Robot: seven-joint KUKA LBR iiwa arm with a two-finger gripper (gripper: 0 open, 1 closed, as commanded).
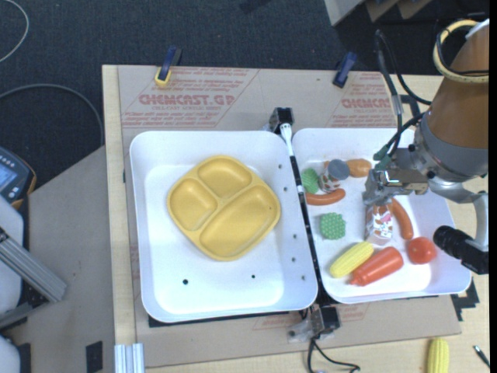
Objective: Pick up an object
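Toys fill the right bin (446, 286), and the gripper (386, 196) hangs low over them. It sits right above a small white carton (380, 225) with red and pink marks on it. The carton lies in the middle of this bin, with its top end tucked under the gripper. I cannot tell if the fingers are wide apart or squeezed together, or if they grip the carton.

A long orange sausage (403, 219) lies just beside the carton, on its right. A red tomato (421, 250) sits a bit lower, near the bin's right side. An orange carrot (378, 265) and a yellow corn cob (351, 259) lie side by side at the front of the bin. A bumpy green round thing (332, 226) is left of the carton. Another sausage (324, 198) lies above it, bent like a smile. A green toy (311, 181), a grey round toy (338, 169) and a small orange toy (359, 167) sit near the back.

The left bin (155, 278) holds a yellow plate (224, 206) with three parts. Both bins rest on a brown tabletop (233, 92). One more corn cob (437, 356) lies on the tabletop in front of the right bin.
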